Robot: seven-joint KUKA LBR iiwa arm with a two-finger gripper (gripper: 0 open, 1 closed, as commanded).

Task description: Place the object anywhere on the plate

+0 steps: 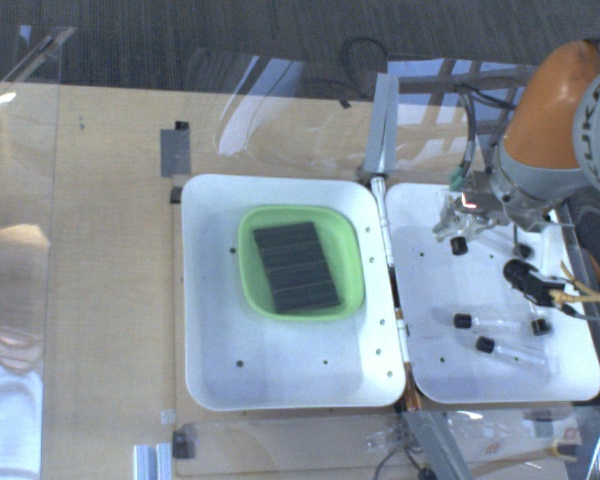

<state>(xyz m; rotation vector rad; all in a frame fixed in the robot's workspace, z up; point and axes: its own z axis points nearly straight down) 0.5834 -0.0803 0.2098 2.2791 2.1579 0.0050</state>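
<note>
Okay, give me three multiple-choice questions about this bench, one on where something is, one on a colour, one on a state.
1. Where is the plate?
A. left bin
B. right bin
C. bare bench

2. What colour is the plate?
A. red
B. green
C. blue

3. How does the dark grey block lie?
A. flat on the plate
B. standing against the right bin's wall
C. hanging from the arm

Answers: 1 A, the plate sits inside the left bin. 2 B, its rim is light green. 3 A, the block rests flat in the plate's middle.
</note>
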